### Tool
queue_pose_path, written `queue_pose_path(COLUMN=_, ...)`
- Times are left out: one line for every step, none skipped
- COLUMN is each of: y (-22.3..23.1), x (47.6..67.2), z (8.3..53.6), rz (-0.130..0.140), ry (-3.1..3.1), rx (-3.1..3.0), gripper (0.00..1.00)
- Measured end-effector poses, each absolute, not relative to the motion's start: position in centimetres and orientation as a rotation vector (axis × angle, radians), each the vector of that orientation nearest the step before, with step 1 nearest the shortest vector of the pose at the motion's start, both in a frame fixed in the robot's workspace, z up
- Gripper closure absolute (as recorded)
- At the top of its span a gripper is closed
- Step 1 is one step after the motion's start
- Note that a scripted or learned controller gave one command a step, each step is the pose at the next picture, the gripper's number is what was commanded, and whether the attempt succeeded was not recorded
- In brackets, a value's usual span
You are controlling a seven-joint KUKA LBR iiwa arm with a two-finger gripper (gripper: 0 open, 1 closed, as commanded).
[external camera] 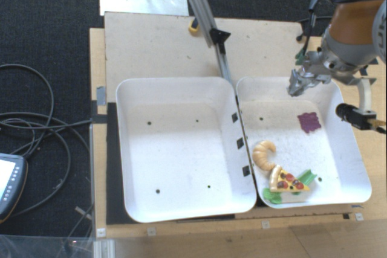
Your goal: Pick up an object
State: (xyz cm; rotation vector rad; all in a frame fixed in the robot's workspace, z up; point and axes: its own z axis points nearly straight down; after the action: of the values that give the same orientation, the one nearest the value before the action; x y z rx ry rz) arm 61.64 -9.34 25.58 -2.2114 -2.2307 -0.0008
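Nearest the camera, at about five o'clock in the right-hand bin (347, 148), a pizza-slice toy (289, 180) is seen lying on a green leafy piece (306, 178), its long axis running roughly three to nine o'clock. Just beyond it, toward eleven o'clock, a croissant toy (264, 154) is curled near the bin's left wall. Further back, a flat purple piece (309, 122) is found, apart from the others. The gripper (298, 86) is held over the bin's far edge; whether it is open or closed cannot be told, and nothing is seen in it. From the gripper, the purple piece lies closest, toward five o'clock; the croissant and pizza lie further off, toward six. The arm (357, 15) is bent in from three o'clock, wrist pointed down.
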Motion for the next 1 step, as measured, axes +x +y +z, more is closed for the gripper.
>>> queue_pose_path(y=-3.96, x=58.72, z=25.52, rz=-0.001, ry=-2.231, rx=-2.208, gripper=1.0)
